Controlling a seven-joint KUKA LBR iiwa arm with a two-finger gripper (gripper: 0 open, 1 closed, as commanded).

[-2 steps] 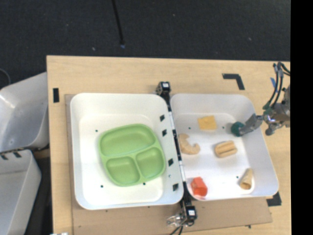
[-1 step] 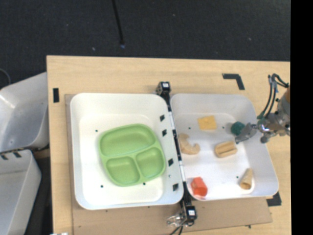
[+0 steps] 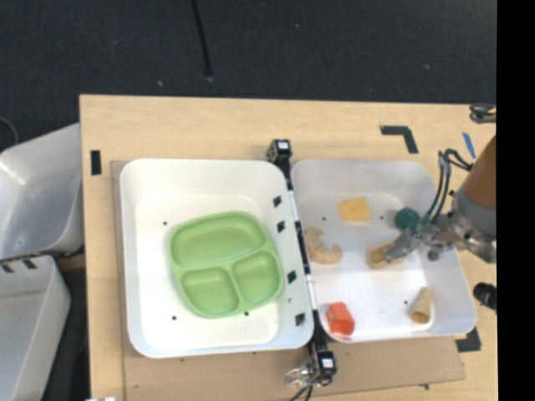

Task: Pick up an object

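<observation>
Nearest the camera, at the bottom edge of the right bin (image 3: 380, 331), an orange-red block (image 3: 339, 319) sits in the left front corner, close to the divider between bins; a tan wedge-shaped piece (image 3: 421, 306) lies toward the front right corner, well apart from it. Left bin (image 3: 134, 257) holds a green three-compartment tray (image 3: 226, 262), flat, roughly centred. Mid right bin: a beige curved piece (image 3: 320, 248) near the divider, and a tan elongated piece (image 3: 384, 255) to its right. The gripper (image 3: 407, 245) comes in from the right, low over the bin floor, tip at the right end of that tan elongated piece, touching or just beside it. Finger spread: can't tell, the tips blur into the piece and nothing is clearly between them. A teal round object (image 3: 407, 218) sits just behind the gripper. Farther back, a yellow square block (image 3: 354, 210) lies flat, apart from the rest. The arm's orange band (image 3: 483, 178) is at the right edge.
</observation>
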